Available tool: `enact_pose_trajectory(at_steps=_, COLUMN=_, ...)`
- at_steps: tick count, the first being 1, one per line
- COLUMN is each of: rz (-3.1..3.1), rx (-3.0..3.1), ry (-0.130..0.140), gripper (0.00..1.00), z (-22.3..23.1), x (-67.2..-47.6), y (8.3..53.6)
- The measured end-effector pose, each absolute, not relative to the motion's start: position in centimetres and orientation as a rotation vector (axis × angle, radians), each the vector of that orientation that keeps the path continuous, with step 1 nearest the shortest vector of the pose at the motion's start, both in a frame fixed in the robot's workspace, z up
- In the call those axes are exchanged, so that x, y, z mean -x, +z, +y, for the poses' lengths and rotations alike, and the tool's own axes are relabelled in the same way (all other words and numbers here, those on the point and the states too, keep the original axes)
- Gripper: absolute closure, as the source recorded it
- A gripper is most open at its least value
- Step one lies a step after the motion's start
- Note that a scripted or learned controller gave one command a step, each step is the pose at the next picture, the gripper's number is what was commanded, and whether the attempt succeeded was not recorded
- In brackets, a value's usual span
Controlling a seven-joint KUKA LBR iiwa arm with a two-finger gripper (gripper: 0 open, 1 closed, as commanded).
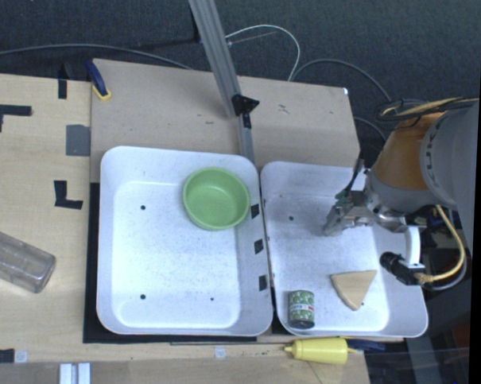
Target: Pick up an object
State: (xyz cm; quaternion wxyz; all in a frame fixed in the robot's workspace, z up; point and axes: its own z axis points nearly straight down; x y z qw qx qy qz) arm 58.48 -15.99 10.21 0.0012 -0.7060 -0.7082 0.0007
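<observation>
The task names no particular object, so the candidates come first. In the right bin [394,313] a tan wedge [354,288] lies flat near the front right corner, and a small green-labelled can [301,308] lies close to the front wall, just left of the wedge and apart from it. In the left bin [119,245] a green bowl [216,198] sits upright toward the back right corner. A yellow bottle [321,351] rests on the bench [149,104] just in front of the right bin, outside it, and a clear plastic container [15,258] lies well off to the left.

The gripper [335,219] hangs over the back middle of the right bin, above bare floor, pointing down and leftward from the wrist. I cannot tell from this angle how it is set, as it is dark, small and seen from above; nothing shows in its grasp.

In my judgement the task is at the approach step, with no grasp made. The wedge and the can are the nearest things, both toward the front of the bin from the gripper. The next move calls for travelling forward over one of them, lining up across its narrow side, and descending. The low, flat wedge looks harder to pinch than the can.
</observation>
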Motion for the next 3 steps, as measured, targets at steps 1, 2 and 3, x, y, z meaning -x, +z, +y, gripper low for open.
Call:
enact_pose_trajectory(at_steps=1, rz=-2.225, rx=2.224, ry=-0.003, gripper=1.0, z=-16.4, x=-57.8, y=16.0)
enact_pose_trajectory(at_steps=2, rz=-2.227, rx=2.222, ry=-0.004, gripper=1.0, z=-15.9, x=-57.3, y=22.0)
enact_pose_trajectory(at_steps=3, rz=-2.227, rx=2.222, ry=-0.004, gripper=1.0, z=-15.6, x=-56.6, y=27.8)
